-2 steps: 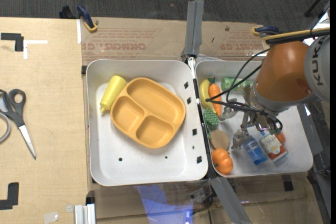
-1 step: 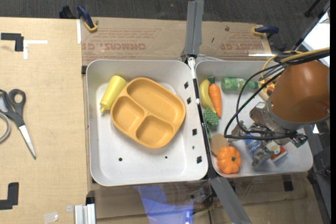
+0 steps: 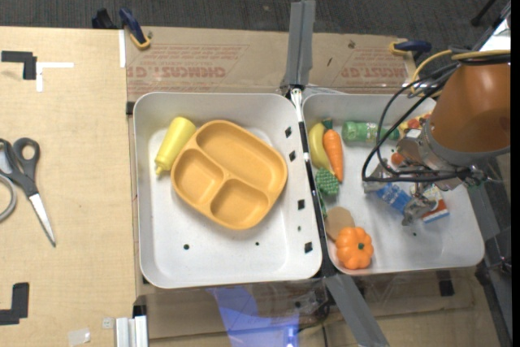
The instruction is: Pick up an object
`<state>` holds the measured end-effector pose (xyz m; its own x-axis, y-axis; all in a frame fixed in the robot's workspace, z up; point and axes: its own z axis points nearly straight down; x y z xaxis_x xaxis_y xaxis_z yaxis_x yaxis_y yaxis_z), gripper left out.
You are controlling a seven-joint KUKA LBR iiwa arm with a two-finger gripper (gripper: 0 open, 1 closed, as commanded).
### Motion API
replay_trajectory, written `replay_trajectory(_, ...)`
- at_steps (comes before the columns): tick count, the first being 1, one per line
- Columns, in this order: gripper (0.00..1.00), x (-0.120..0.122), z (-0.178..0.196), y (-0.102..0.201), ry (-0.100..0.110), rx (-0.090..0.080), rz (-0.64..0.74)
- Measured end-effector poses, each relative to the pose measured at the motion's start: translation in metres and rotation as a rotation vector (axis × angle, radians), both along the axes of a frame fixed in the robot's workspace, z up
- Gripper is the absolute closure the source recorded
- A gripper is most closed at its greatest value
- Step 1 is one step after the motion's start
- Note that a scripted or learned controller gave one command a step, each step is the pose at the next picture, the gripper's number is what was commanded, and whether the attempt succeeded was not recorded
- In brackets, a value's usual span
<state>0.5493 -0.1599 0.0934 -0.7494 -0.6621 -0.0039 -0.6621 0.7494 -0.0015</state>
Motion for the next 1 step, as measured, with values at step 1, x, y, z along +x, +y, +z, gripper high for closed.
replay_trajectory(1, 0.00, -0.0236, -0.0011, -0.0033, 0.001, 0.001, -0.017)
